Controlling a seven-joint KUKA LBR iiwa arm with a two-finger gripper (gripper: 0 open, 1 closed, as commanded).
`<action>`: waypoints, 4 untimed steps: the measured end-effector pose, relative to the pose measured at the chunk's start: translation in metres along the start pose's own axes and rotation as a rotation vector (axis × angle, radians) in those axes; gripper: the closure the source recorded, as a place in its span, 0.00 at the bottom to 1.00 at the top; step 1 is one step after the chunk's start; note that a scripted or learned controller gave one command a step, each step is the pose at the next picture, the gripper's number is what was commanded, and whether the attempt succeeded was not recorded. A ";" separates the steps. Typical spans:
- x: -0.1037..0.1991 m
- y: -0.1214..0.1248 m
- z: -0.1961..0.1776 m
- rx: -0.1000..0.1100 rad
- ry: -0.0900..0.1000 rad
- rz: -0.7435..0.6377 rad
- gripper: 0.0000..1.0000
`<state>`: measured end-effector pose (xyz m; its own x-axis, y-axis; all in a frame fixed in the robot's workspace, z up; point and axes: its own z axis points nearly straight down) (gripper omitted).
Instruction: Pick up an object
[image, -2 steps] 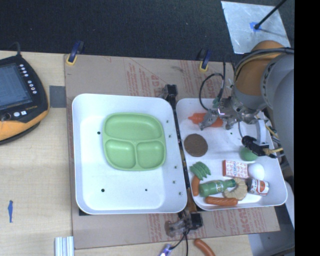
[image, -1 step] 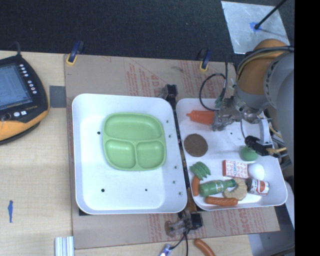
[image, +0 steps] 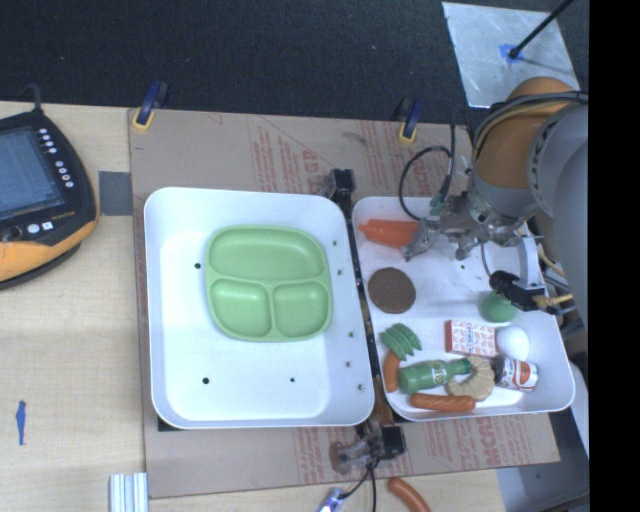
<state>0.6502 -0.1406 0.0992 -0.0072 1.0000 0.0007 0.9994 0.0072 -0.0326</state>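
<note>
Hanging over the far end of the right bin (image: 560, 400), the gripper (image: 440, 243) sits low among its cables, and from this slanted view I cannot tell whether it is released or clenched; nothing can be made out in its grasp. Nearest to it is the orange carrot (image: 388, 232), lying just beside it on the side toward the left bin (image: 165, 300). A little nearer the camera from the gripper lies the brown disc (image: 391, 289), flat on the bin floor and apart from the carrot. On the gripper's other side, toward the arm's base, a green ball (image: 496, 306) rests close to a black part of the rig. Well away from the gripper, at the near end of the same bin, the rest are crowded together: a white egg (image: 513, 342), a small red-and-white box (image: 469, 337), a green bottle (image: 434, 374), a bunch of green pods (image: 402, 340) and a sausage (image: 442, 403). Across the divider, far from the gripper, a green divided plate (image: 268, 280) lies in the left bin.

As for progress, I judge that the pick is not yet done: every object appears to rest on a bin floor. What remains is closing on one thing, most plausibly the carrot, and lifting it clear.
</note>
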 end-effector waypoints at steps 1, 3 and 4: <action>0.033 0.000 0.012 0.001 0.002 0.001 0.00; 0.017 0.001 0.011 -0.002 0.003 0.004 0.00; -0.006 0.001 0.010 -0.003 0.007 0.002 0.00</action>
<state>0.6512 -0.1467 0.0892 -0.0054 1.0000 0.0077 0.9995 0.0056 -0.0297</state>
